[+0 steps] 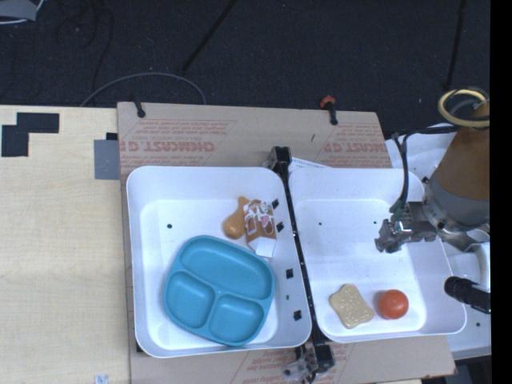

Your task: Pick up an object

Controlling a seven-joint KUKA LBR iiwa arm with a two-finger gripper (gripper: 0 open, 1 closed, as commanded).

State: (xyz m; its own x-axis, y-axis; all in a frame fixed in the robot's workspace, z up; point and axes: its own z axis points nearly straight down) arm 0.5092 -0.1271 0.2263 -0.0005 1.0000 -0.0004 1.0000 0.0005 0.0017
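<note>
In the right bin [336, 214] a tan cracker-like piece [351, 306] lies near the front wall, and a red ball [393, 303] sits just to its right. My gripper [387, 239] hovers over the right side of that bin, above and behind the red ball, with nothing visible between its fingers. The left bin [160, 206] holds a blue divided plate [218, 289] and a small brown and orange toy [250, 220] at its back right.
A black divider strip [290, 246] runs between the two bins. Brown cardboard [240, 138] lies under the bins, with a pale wooden bench top [56, 246] to the left. Cables trail across the dark floor at the back.
</note>
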